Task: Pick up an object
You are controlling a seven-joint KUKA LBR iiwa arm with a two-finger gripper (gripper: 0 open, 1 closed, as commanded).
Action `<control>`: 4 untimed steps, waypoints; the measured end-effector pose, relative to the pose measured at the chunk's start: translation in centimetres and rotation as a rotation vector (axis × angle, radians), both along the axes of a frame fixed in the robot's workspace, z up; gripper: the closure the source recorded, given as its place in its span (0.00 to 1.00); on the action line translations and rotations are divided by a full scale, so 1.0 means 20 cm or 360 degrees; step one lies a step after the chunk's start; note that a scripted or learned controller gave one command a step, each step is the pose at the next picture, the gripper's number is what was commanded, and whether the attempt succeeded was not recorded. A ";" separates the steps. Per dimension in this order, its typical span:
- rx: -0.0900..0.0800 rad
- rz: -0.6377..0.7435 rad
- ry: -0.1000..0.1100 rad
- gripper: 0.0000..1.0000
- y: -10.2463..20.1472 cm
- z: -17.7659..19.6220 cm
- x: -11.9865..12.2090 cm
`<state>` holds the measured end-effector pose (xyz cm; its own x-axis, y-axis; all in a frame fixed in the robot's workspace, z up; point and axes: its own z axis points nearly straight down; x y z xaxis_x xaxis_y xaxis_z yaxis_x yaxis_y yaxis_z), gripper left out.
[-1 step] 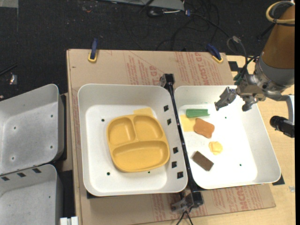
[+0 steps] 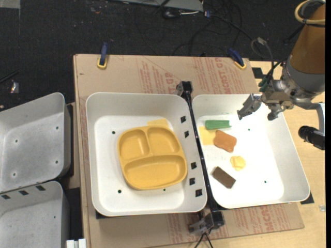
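Camera view: gripper (image 2: 262, 109) above right bin (image 2: 289, 154), fingers spread apart, nothing between them; green block (image 2: 217, 124) nearby, untouched.

grey arm (image 2: 305, 76) with an orange band, cables, and dark metal wrist hardware.

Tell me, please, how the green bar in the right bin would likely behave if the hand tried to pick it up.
The green bar looks like a stiff, straight-edged block, so it probably won't flop. It lies flat and low on the right bin floor, so it is unlikely to roll or tip. Its end seems to touch the pale yellow piece, which a push might shift.
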<state>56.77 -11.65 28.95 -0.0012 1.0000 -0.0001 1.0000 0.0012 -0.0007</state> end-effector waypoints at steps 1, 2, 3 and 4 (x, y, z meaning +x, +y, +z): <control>0.0001 -0.0002 0.0005 0.00 0.03 -0.22 -0.01; 0.0002 -0.0005 0.0009 0.00 0.02 -0.54 -0.01; 0.0001 -0.0003 0.0006 0.00 0.05 -0.77 -0.01; -0.0001 -0.0006 -0.0002 1.00 0.05 -0.70 -0.01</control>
